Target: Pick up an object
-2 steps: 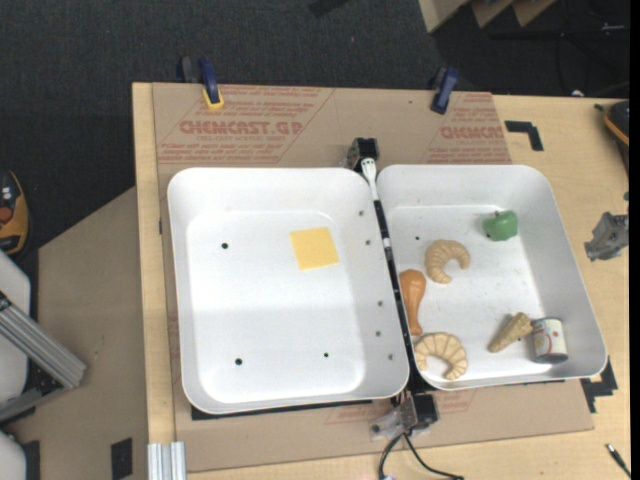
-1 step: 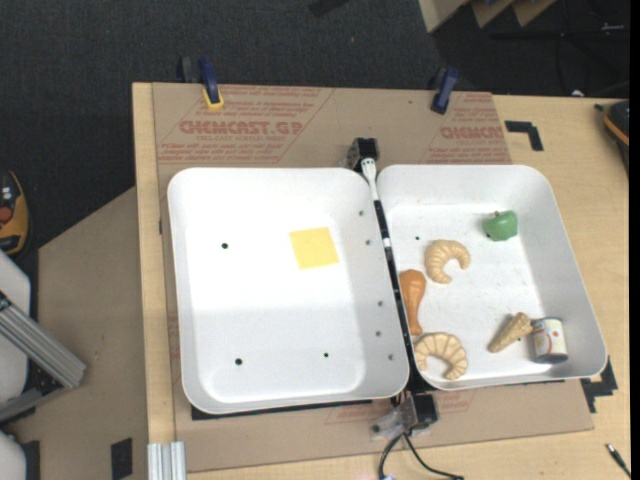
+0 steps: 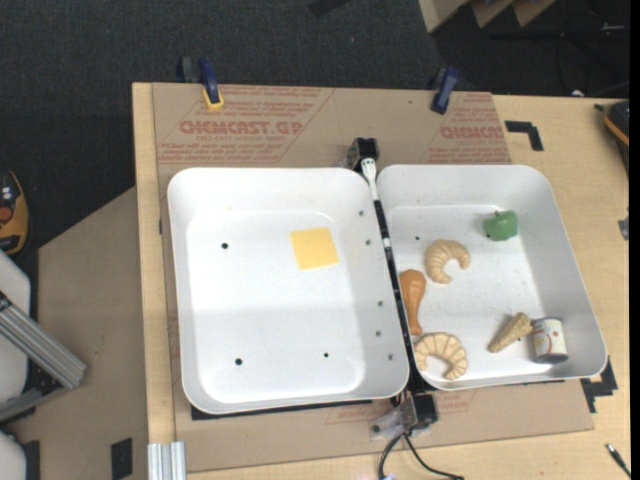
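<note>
Orange object (image 3: pixel 8 211) cut by left edge (identity unclear), small can's (image 3: pixel 549 339) label unreadable

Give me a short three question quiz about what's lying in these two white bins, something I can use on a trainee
1. Multiple choice: which thing lies in the left bin? A) the green piece B) the yellow square C) the small can
2. True or false: the two croissants touch each other.
3. Fill in: the cone lies right beside the ____ in the right bin's near right corner.

Key
1. B, the yellow square lies alone there.
2. False: one croissant sits mid-bin, the other croissant by the near wall, well apart.
3. Small can; the cone lies just to its left. The green piece sits toward the far right.
</note>
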Controlling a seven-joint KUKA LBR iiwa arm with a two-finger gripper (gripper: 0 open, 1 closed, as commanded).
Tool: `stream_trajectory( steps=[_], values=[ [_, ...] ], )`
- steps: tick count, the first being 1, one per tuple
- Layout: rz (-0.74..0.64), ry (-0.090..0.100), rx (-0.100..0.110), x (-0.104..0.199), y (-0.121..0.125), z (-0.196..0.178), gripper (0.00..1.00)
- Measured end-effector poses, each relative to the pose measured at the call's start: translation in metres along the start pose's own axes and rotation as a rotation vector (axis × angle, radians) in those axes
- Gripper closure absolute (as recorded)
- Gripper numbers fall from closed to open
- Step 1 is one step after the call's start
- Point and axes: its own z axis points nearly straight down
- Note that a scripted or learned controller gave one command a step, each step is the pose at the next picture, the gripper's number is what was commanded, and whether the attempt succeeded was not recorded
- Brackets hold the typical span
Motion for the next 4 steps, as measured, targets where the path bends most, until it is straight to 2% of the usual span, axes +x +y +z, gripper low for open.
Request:
stream_trajectory(
  steps=[1, 2, 3, 4],
  values=[
    [-0.012, 0.001, -0.005, 0.094, 0.035, 0.115, 1.00],
    [-0.004, -0.010, -0.037, 0.103, 0.021, -0.182, 1.00],
    [0.009, -0.010, -0.019, 0.002, -0.009, -0.172, 1.00],
    [-0.009, 0.002, 0.002, 0.099, -0.014, 0.016, 1.00]
  ],
)
